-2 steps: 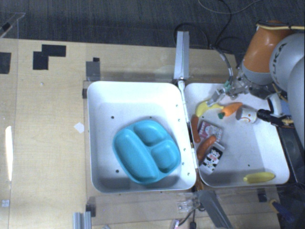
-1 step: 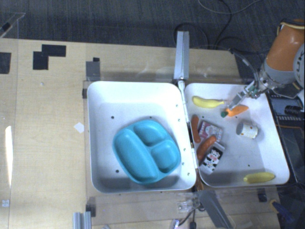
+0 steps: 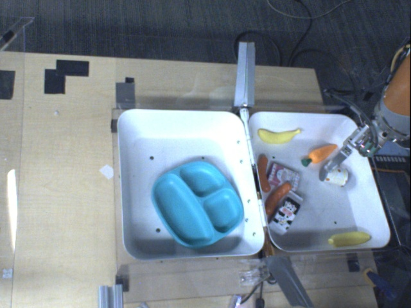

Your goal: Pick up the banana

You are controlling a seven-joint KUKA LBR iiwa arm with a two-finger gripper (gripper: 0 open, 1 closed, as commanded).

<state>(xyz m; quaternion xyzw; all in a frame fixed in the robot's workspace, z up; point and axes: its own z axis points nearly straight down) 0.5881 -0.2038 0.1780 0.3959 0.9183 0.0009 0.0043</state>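
Wooden worktop [image 3: 64,172] bearing two white bins. Left bin [image 3: 135,140] holds a blue divided plate [image 3: 197,202]. Right bin [image 3: 372,197] holds two bananas: one [image 3: 279,135] near the far-left corner, another [image 3: 349,239] by the near edge; a carrot [image 3: 321,153] lies between. Gripper [image 3: 335,167] hovers beside the carrot, over a small white object [image 3: 338,178]; whether its fingers are open or closed cannot be told.

Hand [image 3: 332,169] (beside carrot [image 3: 321,153]) over right bin [image 3: 379,204]; banana [image 3: 279,135] apart.

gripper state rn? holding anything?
Gripper: over the right bin, beside the carrot; open or shut cannot be told. Nothing visibly held.
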